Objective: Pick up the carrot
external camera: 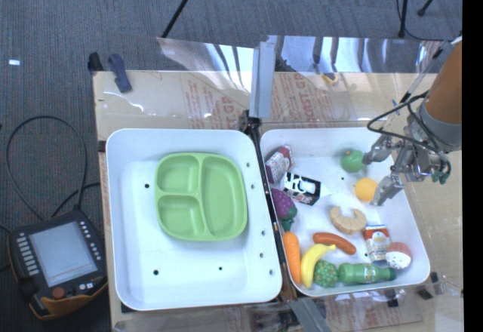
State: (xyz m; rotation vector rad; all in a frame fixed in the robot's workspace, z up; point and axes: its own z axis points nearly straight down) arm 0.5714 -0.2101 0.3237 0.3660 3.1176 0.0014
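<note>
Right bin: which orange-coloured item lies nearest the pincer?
The round orange fruit, just left of the pincer; the long carrot lies far off by the bin's left wall.

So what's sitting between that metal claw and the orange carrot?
In the camera view, a tan bagel-like piece and a red sausage lie between the gripper and the carrot.

Bench (pixel 181 108), two white bins (pixel 136 278) side by side

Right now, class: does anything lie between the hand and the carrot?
Yes. The hand hovers at the right bin's far right; the carrot lies at its near-left edge. The orange fruit, pastry and sausage lie between them.
</note>
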